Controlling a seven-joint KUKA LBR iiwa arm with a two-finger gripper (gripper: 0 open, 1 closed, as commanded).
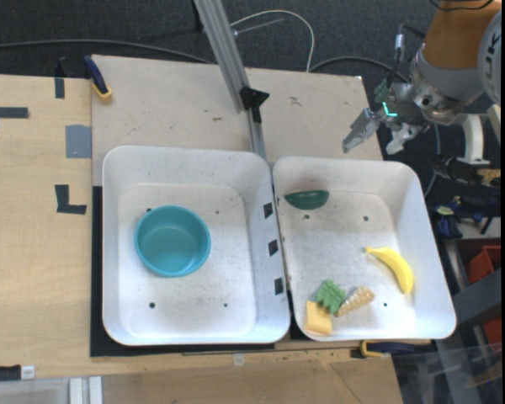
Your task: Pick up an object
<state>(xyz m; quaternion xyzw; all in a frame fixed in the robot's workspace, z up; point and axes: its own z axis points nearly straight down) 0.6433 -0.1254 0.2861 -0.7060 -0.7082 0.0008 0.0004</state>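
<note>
My gripper [376, 139] hangs above the bench just beyond the far right corner of the right bin [421, 225]. Its two grey fingers [358, 131] are spread open and hold nothing. In the right bin lie a dark green half-round piece [306, 199] near the far wall, a yellow banana [393, 268] at the right, and, at the near edge, a green leafy toy [329, 294], a tan cone-like piece [355, 301] and a yellow wedge [318, 319]. A teal bowl [172, 241] sits in the left bin [118, 225].
A slanted metal pole [227, 49] comes down to the divide between the bins at the far side. A blue and yellow clamp [98, 78] sits at the bench's far left corner. White cable [278, 19] loops behind the bench.
</note>
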